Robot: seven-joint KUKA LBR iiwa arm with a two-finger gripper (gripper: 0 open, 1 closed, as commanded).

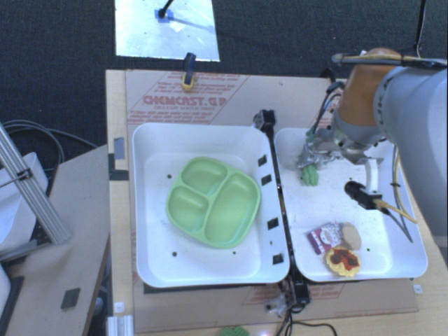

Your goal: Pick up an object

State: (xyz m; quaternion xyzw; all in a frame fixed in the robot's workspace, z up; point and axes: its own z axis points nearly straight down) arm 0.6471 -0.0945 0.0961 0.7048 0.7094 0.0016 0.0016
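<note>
We see the robot's metal two-finger gripper [309, 161] low in the far left part of the right shallow white bin [402, 261], and its tips are right on top of a small green lumpy toy [309, 176]. The green toy looks like it is touching the tips, but we cannot tell if the gripper is spread, pressed together, or pinching it, because the tips are too small and dark to read. We think the step now is grabbing that green toy. To do it well, we would want the gripper centered over the toy, pushed down far enough to get around it, then squeezed gently and lifted straight up, away from the bin wall just beside it. Nearer to us in the same bin lie a small red and white packet [323, 238], a tan round piece [351, 236] and a yellow and red toy food [342, 260], all close together. The left shallow white bin [150, 257] holds a light green plastic plate with three sections [213, 201]. Past the bins, the brown board [231, 93] has red printed words, and we can read "CHEMCAST".
</note>
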